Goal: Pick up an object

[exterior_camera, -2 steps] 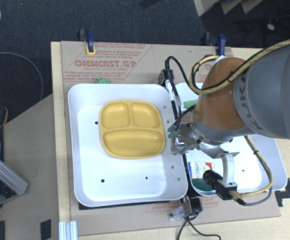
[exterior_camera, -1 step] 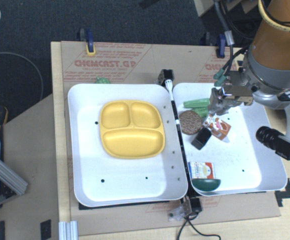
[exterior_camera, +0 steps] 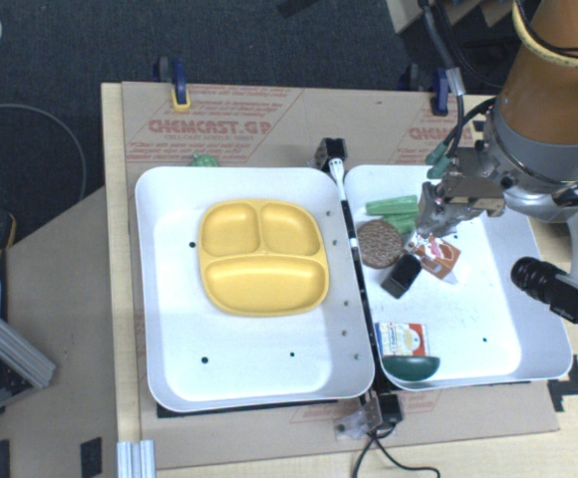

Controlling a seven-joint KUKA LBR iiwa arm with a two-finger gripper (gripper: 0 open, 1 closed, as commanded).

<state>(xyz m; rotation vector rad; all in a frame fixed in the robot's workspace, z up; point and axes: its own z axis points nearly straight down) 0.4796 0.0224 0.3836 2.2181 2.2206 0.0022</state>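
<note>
tool (exterior_camera: 436, 229) over right bin (exterior_camera: 528, 357) | yellow plate (exterior_camera: 263, 257) in left bin (exterior_camera: 169, 297)

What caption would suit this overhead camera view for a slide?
Robot arm's gripper hovers over small objects in the right bin; a yellow divided plate sits in the left bin.

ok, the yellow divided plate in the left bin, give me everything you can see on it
The yellow divided plate looks like matte moulded plastic, roughly rectangular with rounded corners. It has three compartments: two small ones on the far side and one wide one on the near side, all holding nothing. It lies flat and upright on the floor of the left bin, toward its far half, apart from the walls. Nothing else touches it.
</note>
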